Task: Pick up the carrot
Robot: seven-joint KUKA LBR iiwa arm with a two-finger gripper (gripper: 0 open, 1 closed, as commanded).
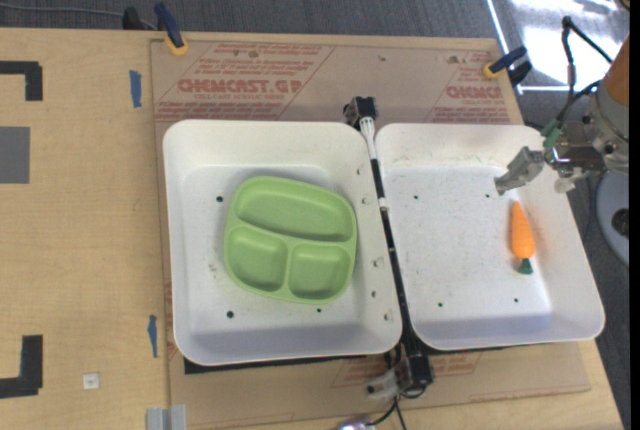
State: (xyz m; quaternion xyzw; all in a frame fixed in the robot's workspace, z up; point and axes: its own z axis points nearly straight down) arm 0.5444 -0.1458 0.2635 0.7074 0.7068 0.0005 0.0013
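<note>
Right now the carrot (521, 236) lies in the right bin (450, 313), toward that bin's 3 o'clock side and close to its right wall. It rests lengthwise, its orange body pointing to 12 o'clock and its small green stub to 6 o'clock. Nothing touches it.

The gripper (540, 167) sits just above the carrot in the view, at about 12 o'clock from it, over the upper right corner of the same bin. One grey finger (517, 168) reaches out toward 9 o'clock over the bin floor, and a second tip shows near the wrist. From this slant I cannot tell whether the claw is spread or pressed together. No object shows between the tips, and the carrot lies apart from them.

The arm (620, 78) comes in from 3 o'clock, with its orange band at the frame's edge and black cables looping above the wrist.

The left bin (190, 248) holds a green divided plate (290, 238) with three compartments, one long and two small. Both bins rest on a cardboard sheet (250, 78) clamped at its top corners.
</note>
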